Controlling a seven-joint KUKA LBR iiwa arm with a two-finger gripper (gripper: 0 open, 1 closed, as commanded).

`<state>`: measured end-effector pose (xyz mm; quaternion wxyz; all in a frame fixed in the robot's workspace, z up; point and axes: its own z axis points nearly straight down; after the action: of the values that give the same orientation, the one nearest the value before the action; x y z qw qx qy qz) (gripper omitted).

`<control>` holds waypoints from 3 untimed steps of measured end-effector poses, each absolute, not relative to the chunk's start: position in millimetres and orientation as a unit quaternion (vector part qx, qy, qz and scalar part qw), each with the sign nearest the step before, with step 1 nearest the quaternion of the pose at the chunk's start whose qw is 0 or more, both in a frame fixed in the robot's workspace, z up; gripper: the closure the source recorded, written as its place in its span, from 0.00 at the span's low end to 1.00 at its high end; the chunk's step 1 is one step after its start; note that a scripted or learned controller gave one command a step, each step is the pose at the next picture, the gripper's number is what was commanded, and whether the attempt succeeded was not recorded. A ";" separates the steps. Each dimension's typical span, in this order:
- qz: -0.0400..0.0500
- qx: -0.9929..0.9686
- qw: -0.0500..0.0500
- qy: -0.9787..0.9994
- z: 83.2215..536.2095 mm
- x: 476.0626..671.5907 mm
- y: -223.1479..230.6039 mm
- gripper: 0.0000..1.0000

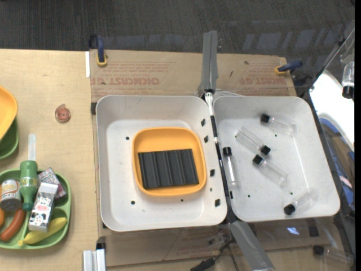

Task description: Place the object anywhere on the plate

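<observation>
Plate (169, 140) in left bin (113, 168), ready as target; vials (269, 168) loose in right bin (316, 151); tool state: cannot tell.

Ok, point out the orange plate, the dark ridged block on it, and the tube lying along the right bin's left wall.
orange plate (169, 138): camera view, bare back rim.
dark ridged block (171, 169): camera view, top face.
tube (229, 169): camera view, clear body.
</observation>
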<state>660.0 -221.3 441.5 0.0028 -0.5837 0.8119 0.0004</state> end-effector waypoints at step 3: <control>0.001 -0.873 0.003 0.487 440.6 659.9 -211.4 1.00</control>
<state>659.9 -211.4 440.6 0.0027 -0.8734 0.4871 0.0010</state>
